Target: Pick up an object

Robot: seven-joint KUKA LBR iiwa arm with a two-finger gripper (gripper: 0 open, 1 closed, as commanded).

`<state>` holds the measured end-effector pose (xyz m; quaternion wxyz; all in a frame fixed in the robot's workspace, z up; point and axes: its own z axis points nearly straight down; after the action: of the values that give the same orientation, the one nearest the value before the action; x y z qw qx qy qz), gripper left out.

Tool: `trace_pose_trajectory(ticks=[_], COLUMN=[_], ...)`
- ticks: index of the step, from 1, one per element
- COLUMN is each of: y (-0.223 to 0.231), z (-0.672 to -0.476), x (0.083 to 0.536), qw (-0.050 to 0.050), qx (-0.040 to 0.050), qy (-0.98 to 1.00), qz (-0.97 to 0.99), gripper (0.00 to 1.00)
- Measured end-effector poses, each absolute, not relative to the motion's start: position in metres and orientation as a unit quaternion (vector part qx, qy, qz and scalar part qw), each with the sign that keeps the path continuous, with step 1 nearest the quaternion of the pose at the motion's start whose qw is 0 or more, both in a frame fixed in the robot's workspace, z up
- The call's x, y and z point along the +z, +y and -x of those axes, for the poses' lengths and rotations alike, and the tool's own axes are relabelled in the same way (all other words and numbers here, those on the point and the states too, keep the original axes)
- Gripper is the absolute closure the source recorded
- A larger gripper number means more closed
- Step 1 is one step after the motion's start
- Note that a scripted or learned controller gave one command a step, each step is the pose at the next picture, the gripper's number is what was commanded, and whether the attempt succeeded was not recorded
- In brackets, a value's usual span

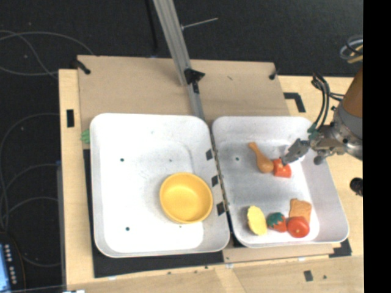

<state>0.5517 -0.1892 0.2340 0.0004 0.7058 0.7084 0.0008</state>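
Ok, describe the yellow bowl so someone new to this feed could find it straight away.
Start at the left white bin, the one away from the arm. The yellow bowl sits toward its near right corner, open side up. It is round, plain yellow, and alone in that bin; the small toys lie in the other bin.

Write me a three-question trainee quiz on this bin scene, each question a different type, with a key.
1. True or false: the yellow bowl sits in the right bin.
2. Which item lies nearest the gripper?
A. yellow bowl
B. small red piece
C. tomato
3. Fill in: the tomato sits near the right bin's ____ edge in the camera view.

Key: 1 false, it is in the left bin; 2 B; 3 lower.
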Motion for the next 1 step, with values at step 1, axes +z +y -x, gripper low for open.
trace_pose_trajectory(ticks=[1], y=[-0.1891], z=[-0.5518], x=[0.2340], qw=[0.000], qx=[0.0010], qy=[0.708], qz=[-0.706], gripper=[0.00])
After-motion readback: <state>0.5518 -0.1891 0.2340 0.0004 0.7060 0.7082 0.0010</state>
